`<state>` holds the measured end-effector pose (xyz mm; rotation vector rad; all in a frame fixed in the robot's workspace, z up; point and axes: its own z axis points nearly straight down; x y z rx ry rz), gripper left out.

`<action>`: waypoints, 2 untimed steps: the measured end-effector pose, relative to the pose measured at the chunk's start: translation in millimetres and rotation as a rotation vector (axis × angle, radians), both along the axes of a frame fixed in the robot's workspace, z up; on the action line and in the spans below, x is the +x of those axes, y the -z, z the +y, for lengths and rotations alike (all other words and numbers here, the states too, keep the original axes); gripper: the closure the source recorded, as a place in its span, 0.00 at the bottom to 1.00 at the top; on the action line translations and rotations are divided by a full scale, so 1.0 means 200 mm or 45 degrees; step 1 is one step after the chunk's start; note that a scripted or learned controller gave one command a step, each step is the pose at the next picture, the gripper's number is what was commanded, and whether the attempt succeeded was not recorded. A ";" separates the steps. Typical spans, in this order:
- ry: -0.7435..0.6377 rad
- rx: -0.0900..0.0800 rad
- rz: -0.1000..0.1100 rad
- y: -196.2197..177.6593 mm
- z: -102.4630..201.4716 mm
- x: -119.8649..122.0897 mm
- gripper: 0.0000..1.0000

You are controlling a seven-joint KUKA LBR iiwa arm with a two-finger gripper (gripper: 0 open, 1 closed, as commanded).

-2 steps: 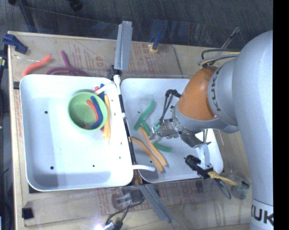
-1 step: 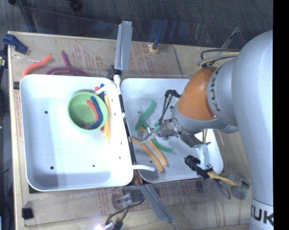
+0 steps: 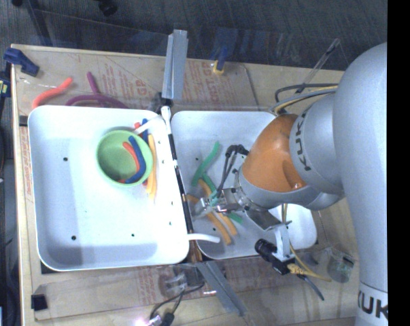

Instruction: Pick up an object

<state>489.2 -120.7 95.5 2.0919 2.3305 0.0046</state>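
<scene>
The gripper (image 3: pixel 211 208) sits low among orange and green pieces (image 3: pixel 221 224) at the right bin's (image 3: pixel 191 124) seven o'clock corner, its grip impossible to judge; a clean lift probably needs one piece isolated from its neighbours.

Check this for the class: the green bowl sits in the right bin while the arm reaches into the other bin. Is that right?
Not quite. The camera view shows the green bowl in the left bin, while the arm reaches into the other, right bin.

A robotics lab: KUKA arm (image 3: pixel 354 148), plywood bench (image 3: pixel 259 80), loose cables (image 3: pixel 306 87), white bins (image 3: pixel 55 182)
</scene>
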 end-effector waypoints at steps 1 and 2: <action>-0.006 -0.008 0.002 -0.05 -0.01 0.00 1.00; -0.293 0.005 0.014 -0.71 0.09 0.14 1.00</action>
